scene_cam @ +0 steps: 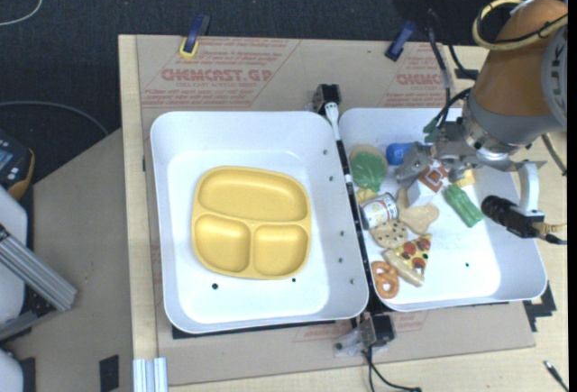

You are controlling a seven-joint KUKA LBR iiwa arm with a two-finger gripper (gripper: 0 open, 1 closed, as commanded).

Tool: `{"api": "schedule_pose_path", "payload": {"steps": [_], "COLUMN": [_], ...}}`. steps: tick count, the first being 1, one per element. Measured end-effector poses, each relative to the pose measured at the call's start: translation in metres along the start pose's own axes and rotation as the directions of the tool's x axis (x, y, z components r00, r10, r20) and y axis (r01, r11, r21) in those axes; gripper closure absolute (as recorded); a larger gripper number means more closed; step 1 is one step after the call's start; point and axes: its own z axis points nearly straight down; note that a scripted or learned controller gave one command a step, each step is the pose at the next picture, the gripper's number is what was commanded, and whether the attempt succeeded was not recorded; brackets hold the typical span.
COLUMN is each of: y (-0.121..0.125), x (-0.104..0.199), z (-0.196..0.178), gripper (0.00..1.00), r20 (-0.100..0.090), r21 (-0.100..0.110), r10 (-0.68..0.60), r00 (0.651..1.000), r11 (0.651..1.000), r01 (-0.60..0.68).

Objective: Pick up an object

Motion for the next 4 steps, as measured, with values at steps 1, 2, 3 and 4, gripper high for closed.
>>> {"api": "schedule_pose_path", "payload": {"steps": [1, 2, 3, 4], "y": [0.003, 0.005, 0.012, 0.014], "x": [0.000, 0.004, 0.001, -0.001], "z": [-0.008, 0.054, 0.062, 0.051], "gripper": [0.00, 0.00, 0.00, 1.00], "r20": [0.002, 0.002, 0.012, 0.017], "r21": [-0.015, -0.014, -0.044, -0.051], "r10": [-0.003, -0.003, -0.002, -0.001], "r00": [1.000, 1.000, 1.000, 1.000], "r11": [1.000, 1.000, 0.999, 0.999], "r01": [0.003, 0.003, 0.003, 0.001]}}
